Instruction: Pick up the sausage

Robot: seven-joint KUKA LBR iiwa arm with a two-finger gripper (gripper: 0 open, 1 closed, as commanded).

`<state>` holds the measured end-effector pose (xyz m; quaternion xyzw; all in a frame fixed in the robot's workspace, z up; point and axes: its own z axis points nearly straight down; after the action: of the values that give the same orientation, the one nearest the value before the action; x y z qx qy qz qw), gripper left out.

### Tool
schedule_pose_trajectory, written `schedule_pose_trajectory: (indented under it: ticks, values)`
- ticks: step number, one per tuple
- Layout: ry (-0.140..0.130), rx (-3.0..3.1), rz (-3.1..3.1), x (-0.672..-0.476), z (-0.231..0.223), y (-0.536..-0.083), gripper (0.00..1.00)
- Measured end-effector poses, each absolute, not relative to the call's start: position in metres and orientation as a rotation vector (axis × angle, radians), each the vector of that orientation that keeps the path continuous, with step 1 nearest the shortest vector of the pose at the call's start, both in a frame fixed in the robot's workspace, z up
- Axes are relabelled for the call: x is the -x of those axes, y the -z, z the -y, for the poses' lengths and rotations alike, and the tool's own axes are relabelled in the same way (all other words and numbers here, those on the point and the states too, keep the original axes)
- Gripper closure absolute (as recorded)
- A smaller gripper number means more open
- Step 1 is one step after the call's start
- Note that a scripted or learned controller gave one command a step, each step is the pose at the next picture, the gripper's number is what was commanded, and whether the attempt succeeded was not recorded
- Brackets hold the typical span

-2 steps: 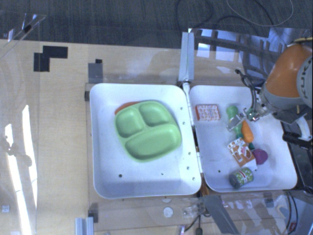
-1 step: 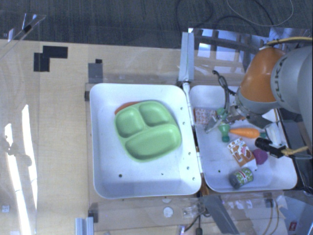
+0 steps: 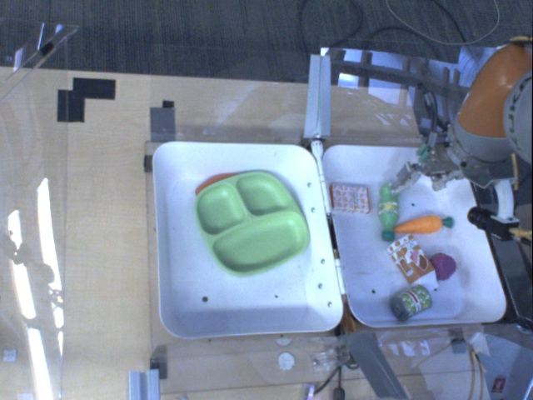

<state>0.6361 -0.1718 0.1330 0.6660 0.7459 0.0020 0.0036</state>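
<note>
Lying sausage (image 3: pixel 218 179) far from pincer (image 3: pixel 423 170)

Wood bench (image 3: pixel 100 248) w/ two white bins: left (image 3: pixel 179 307), right (image 3: pixel 479 294), touching side-by-side.

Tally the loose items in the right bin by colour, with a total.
Green: 2, a bottle and a can
Orange: 1, a carrot
Purple: 1, a round piece
Red-and-white: 2, a packet and a carton
Total: 6
</note>
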Motion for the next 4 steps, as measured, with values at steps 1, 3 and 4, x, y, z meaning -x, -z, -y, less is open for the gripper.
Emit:
schedule_pose_trajectory:
  ticks: [1, 3, 4]
  values:
    - [-0.009, -1.977, -2.43, -0.578, 0.168, -0.089, 0.0]
    - [-0.015, -2.135, -2.295, -0.562, 0.103, -0.089, 0.0]
    - [-0.007, -2.47, -1.929, -0.585, 0.182, -0.206, 0.0]
